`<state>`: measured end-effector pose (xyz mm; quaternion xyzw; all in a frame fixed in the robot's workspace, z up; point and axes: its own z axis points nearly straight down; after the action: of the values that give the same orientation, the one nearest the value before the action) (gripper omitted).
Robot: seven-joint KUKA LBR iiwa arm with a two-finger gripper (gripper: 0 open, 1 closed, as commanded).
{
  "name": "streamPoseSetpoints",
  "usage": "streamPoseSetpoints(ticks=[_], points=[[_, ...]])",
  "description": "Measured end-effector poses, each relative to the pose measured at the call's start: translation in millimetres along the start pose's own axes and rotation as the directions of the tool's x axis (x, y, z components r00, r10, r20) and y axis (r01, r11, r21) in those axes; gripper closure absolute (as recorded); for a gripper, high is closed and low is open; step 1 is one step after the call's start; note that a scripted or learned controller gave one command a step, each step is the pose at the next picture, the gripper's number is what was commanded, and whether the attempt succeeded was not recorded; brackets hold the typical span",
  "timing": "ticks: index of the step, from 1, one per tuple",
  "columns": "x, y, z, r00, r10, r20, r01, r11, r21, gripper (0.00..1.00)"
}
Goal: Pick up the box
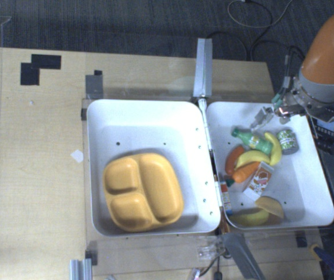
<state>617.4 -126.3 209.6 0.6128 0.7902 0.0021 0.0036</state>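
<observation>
The box (260, 179) is a small white carton with red and orange print. It lies tilted in the right bin (313, 179), just below a carrot (246, 171) and a banana (260, 155). My gripper (263, 116) hangs over the far part of that bin, up and slightly right of the box and well apart from it. It is open, with nothing between its fingers. A green bottle (251, 139) lies between the gripper and the box.
A small can (287, 141) sits right of the banana. A bread slice (270, 206) and a yellow fruit (250, 217) lie at the bin's near edge. The left bin (126, 121) holds a yellow divided tray (143, 190).
</observation>
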Motion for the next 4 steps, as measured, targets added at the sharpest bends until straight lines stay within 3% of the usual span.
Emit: streamPoseSetpoints(ticks=[1,2,3,4], points=[[0,2,-12,1.0,-0.004,0.002,0.004,1.0,-0.007,1.0],[0,2,-12,1.0,-0.004,0.002,0.004,1.0,-0.007,0.0],[-31,7,-51,0.999,0.033,0.0,-0.033,0.999,0.0,0.0],[-20,49,81,0.996,-0.086,-0.002,0.086,0.996,0.002,0.0]])
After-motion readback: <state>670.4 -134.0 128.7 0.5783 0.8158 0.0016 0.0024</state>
